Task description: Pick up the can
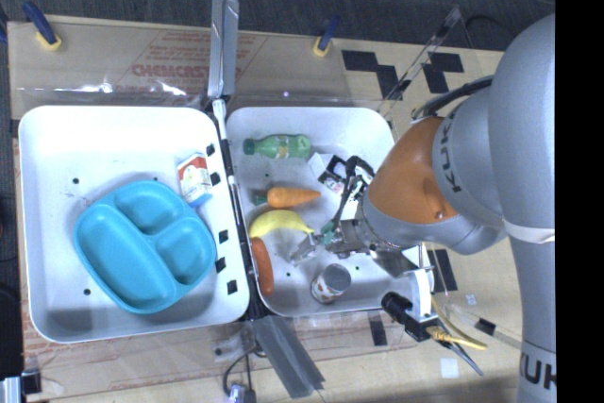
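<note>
Nearest of all, the grey arm (pixel 528 156) is seen reaching in from the right, with its orange band above the hand (pixel 321 241), which hangs low over the right bin (pixel 368 132). Whether the hand is apart or together cannot be told. The can (pixel 330 283) is found just on the near side of the hand, close to the bin's near wall, and is judged to stand on end. A short nearward shift is called for. Beyond are seen a banana (pixel 278 224), a carrot (pixel 293 197) and a green bottle (pixel 278 146).

The tan bench (pixel 113 52) bears the right bin (pixel 363 129) beneath the gripper (pixel 316 245), the left bin (pixel 47 203) beside it, seemingly blue clamps (pixel 42 25) beyond.
</note>
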`<state>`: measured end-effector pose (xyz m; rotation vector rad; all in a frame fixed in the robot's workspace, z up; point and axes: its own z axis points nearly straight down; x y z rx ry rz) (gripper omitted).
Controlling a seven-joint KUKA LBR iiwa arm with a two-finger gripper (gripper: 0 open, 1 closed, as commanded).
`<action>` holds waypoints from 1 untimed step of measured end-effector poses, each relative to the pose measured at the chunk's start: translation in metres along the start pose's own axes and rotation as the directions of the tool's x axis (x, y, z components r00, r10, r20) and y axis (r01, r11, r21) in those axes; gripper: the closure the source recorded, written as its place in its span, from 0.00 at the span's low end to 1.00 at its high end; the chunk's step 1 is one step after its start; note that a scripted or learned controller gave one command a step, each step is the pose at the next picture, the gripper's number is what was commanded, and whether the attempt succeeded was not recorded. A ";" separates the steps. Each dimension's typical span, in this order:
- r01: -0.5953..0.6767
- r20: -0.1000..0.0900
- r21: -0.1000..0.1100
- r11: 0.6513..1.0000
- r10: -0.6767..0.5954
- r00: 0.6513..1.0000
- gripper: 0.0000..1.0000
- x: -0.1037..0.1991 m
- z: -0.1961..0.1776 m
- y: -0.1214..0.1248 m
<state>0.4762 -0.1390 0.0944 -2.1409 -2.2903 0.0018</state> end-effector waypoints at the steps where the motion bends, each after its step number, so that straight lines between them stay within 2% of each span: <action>1: -0.050 0.002 -0.004 0.999 0.050 0.999 0.00 -0.053 -0.066 -0.003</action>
